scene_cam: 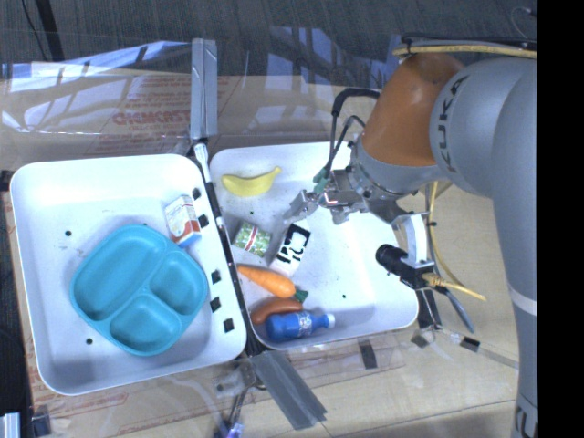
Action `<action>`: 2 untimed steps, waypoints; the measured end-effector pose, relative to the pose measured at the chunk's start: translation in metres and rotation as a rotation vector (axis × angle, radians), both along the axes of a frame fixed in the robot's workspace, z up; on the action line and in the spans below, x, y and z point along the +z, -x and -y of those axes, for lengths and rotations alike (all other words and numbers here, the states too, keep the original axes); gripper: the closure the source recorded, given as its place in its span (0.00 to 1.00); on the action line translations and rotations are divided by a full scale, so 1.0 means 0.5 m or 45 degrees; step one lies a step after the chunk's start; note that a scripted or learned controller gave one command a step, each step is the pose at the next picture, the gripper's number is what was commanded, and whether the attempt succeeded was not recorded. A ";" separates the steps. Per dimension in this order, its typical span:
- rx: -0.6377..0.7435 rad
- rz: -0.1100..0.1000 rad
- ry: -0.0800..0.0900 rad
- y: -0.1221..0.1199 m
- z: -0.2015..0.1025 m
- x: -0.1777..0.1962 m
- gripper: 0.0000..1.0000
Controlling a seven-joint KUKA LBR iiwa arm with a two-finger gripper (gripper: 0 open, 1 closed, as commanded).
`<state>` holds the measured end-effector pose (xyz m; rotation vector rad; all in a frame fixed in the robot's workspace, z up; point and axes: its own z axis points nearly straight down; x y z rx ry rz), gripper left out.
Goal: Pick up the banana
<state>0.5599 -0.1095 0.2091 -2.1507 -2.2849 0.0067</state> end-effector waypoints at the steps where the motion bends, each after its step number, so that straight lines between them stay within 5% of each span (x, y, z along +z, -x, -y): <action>1: 0.104 0.003 -0.001 -0.154 -0.057 -0.004 0.00; 2: -0.004 -0.002 -0.001 -0.135 -0.096 0.009 0.00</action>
